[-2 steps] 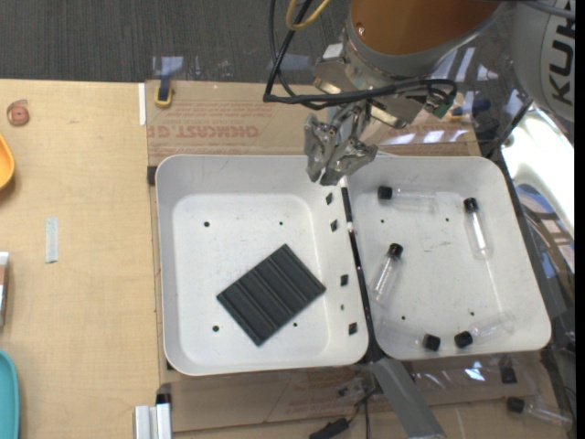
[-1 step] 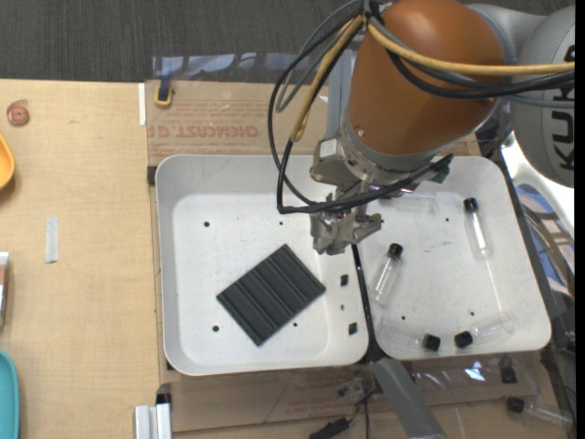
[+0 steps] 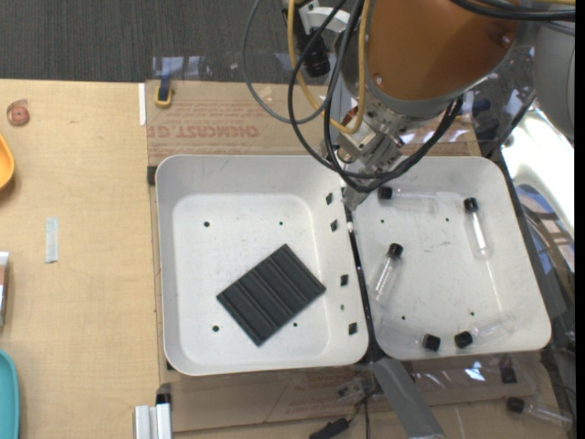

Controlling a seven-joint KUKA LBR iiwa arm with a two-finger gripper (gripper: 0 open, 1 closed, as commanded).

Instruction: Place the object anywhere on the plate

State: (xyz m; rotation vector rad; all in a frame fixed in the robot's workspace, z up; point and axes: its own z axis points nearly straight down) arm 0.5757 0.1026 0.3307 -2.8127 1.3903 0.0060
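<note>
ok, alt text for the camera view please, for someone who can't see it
A grey and orange robot arm reaches down over the back edge of the right white bin, which holds several clear black-capped vials. The left white bin holds a dark ribbed rectangular plate lying flat at an angle.

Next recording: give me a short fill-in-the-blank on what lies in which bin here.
1. The dark ribbed plate lies in the ____ bin.
2. The clear vials with black caps lie in the ____ bin.
3. The gripper hangs over the ____ edge of the bins, near where they meet.

Missing words: left; right; far
</note>
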